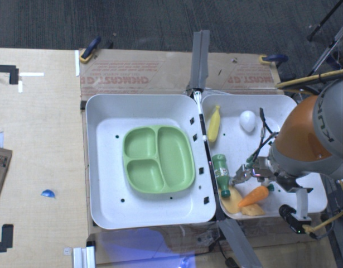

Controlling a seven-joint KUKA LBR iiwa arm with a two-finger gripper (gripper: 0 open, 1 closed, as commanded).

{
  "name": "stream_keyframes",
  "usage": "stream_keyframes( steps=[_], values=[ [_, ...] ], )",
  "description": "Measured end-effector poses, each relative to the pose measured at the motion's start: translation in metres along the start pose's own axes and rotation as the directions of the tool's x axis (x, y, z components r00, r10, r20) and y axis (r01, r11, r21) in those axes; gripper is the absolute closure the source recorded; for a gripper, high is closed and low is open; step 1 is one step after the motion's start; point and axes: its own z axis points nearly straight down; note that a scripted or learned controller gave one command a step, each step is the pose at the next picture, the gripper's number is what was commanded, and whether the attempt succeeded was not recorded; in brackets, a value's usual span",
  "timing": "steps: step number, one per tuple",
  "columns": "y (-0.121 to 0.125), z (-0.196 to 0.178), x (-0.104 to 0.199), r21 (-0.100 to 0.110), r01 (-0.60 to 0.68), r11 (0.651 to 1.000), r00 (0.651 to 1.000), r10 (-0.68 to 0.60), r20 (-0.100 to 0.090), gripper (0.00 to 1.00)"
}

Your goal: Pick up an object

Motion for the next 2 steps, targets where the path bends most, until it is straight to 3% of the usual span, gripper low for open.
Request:
stream_keyframes(
  steps=[1, 2],
  values=[
    [-0.0002, -0.0079, -0.0014, 0.003, -0.001, 1.000, 1.000, 0.001, 0.000, 1.00],
    [-0.0003, -0.0079, -0.0013, 0.003, -0.001, 1.000, 1.000, 0.001, 0.000, 0.00]
  ],
)
